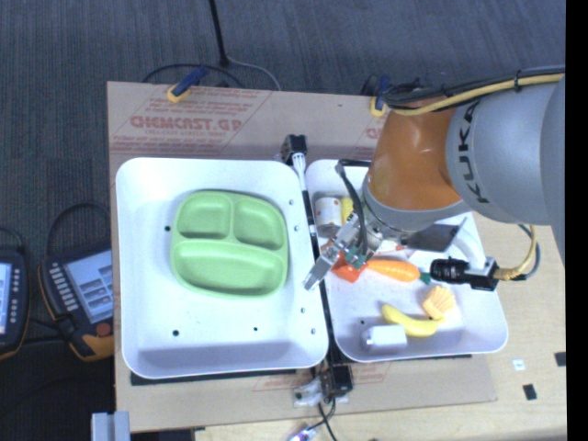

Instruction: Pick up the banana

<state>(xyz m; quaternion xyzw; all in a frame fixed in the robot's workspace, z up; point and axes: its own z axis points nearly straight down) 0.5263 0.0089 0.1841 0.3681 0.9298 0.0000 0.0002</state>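
The yellow banana (409, 322) lies flat near the front of the right white bin (487, 338), curving from the middle toward the right. My gripper (336, 259) hangs over the left part of that bin, beside the divider between the bins, up and to the left of the banana and well apart from it. Its fingers (318, 273) look spread open with nothing between them. A small red piece (348, 267) sits just under the gripper.
An orange carrot (395, 270) lies right of the gripper. A yellow-orange toy (439, 303) and a white block (386, 336) flank the banana. A pale can (326, 211) is at the bin's back. The left bin (147, 338) holds a green divided plate (230, 243).
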